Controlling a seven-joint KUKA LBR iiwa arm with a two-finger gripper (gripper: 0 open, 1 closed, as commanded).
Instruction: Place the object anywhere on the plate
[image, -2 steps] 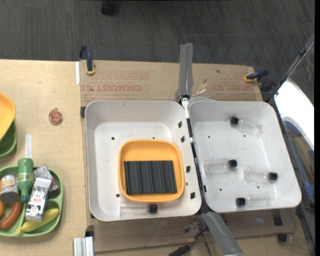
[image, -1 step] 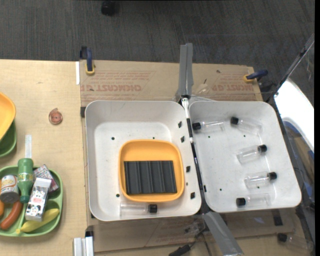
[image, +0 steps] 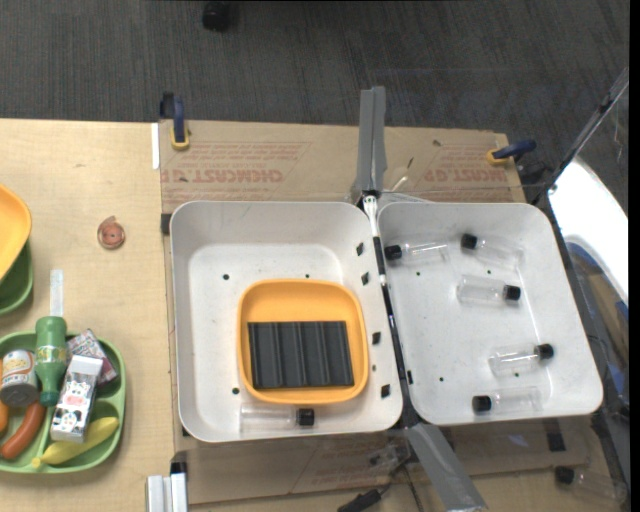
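Lying scattered across the right bin (image: 560, 300), five clear black-capped vials (image: 490, 292) sit well apart, with open floor between them. A sixth vial (image: 275, 418) hugs the left bin's (image: 200, 300) lower wall, just below the yellow plate's (image: 300, 293) rim. Gripper state: cannot tell.

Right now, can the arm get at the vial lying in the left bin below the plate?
Probably, but awkwardly. The clear black-capped vial lies flat, squeezed between the yellow plate and the left bin's front wall. Nothing covers it from above, though both leave the fingers little room to straddle it.
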